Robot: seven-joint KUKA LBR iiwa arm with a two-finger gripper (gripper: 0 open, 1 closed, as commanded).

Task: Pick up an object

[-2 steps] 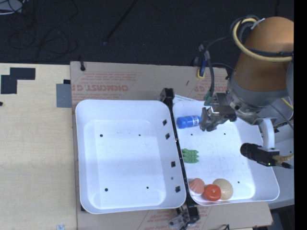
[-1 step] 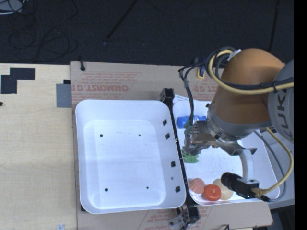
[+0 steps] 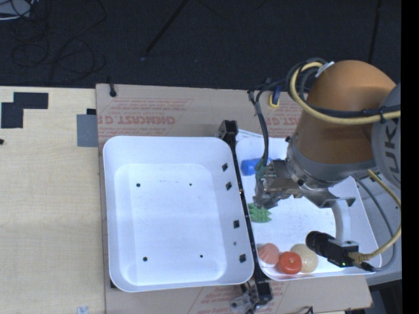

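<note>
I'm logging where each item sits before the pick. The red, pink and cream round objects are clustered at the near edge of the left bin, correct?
Not quite. The red, pink and cream round objects are clustered at the near edge of the right bin, not the left bin. The camera view shows this.

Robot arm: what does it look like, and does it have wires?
The grey robot arm wears a big rounded orange band. Yellow and black cables loop around it. The dark metal two-finger gripper sits at its end.
</note>
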